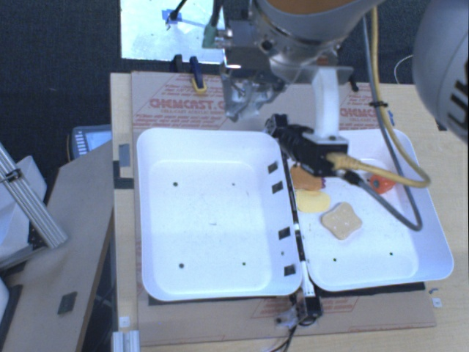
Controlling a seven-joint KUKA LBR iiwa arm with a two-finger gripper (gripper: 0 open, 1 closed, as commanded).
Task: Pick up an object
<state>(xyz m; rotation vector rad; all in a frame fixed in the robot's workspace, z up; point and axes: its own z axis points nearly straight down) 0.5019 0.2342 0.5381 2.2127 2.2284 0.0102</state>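
In right bin (432,259), toast piece (341,221), below tool (245,105)

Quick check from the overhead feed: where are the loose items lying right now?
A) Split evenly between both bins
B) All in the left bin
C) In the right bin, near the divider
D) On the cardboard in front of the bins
C: the tan square piece, the yellow piece and the orange piece all lie in the right bin, close to the divider.
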